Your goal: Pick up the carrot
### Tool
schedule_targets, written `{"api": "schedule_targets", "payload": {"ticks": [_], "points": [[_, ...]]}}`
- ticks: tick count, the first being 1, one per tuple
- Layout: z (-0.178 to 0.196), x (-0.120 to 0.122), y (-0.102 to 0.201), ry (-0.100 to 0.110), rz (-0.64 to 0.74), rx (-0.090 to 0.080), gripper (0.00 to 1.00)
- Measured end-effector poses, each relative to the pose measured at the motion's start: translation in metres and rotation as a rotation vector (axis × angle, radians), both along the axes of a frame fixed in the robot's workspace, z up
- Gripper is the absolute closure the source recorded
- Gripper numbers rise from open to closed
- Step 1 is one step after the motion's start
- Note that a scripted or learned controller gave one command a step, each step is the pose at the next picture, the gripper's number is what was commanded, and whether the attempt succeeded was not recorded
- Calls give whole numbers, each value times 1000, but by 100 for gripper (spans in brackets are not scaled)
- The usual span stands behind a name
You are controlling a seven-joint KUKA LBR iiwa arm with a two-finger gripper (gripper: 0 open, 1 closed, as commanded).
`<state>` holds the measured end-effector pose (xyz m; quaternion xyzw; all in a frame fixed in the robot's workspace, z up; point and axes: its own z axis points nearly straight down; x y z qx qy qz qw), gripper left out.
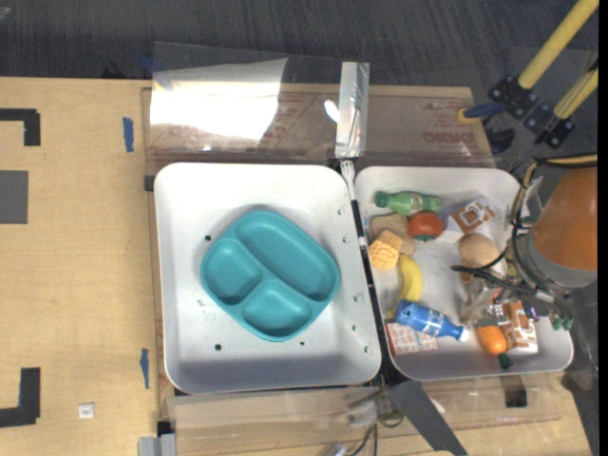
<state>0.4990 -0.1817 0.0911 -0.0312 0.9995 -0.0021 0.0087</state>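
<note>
Crowding the right bin's (446,174) front corner, cartons are hemming the carrot (492,339); gripper (486,297) width perhaps unreadable, risking a mis-grab.

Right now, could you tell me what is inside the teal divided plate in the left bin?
Nothing lies in the teal divided plate: all three compartments show bare teal. The plate covers the left bin floor beneath it.

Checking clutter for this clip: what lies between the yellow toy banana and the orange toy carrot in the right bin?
In the camera view, a blue toy bottle lies between the yellow toy banana and the orange toy carrot, near the right white bin's front wall.
</note>
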Motion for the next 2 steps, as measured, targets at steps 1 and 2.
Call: {"api": "schedule_targets", "payload": {"ticks": [1, 2], "points": [[0, -2, 1, 7, -252, 4, 100], [-1, -1, 1, 7, -252, 5, 0]]}}
